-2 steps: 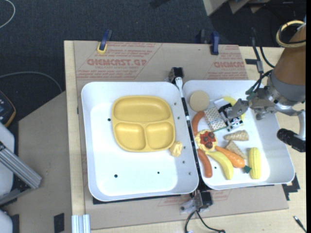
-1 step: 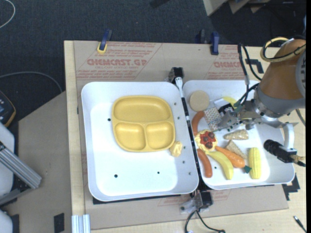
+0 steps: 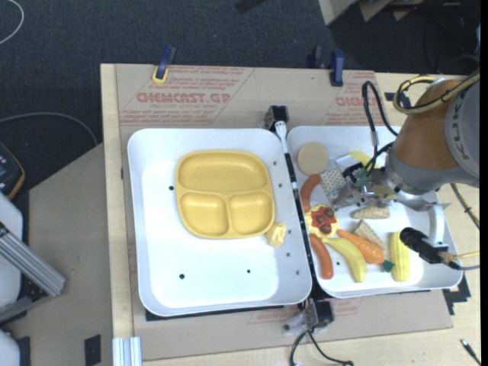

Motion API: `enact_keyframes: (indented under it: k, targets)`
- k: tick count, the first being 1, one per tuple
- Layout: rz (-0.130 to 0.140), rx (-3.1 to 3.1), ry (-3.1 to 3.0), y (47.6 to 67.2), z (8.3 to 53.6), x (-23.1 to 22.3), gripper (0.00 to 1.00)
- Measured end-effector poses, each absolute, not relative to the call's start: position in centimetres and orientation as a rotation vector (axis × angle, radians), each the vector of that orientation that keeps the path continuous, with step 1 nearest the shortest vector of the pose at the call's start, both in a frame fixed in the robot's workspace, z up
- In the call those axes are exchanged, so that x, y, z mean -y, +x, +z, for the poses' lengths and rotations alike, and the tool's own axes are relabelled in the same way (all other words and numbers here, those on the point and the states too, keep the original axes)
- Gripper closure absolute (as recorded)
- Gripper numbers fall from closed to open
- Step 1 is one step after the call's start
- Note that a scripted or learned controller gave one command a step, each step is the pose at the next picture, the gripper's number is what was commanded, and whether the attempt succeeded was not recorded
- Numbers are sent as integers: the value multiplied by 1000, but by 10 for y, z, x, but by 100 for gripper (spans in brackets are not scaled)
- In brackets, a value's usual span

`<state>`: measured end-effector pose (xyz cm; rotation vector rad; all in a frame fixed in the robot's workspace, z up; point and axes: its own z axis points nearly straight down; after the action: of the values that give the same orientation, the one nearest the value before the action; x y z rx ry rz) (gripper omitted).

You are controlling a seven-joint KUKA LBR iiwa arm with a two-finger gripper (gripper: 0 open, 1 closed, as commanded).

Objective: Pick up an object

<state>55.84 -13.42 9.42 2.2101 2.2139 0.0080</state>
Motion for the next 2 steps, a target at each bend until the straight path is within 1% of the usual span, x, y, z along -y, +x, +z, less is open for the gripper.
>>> enact_keyframes:
  k: [1,2]
  targets:
    - [11,-2213,2212,559,106,134,100]
    - [4,-2220,2216,565,154,126,100]
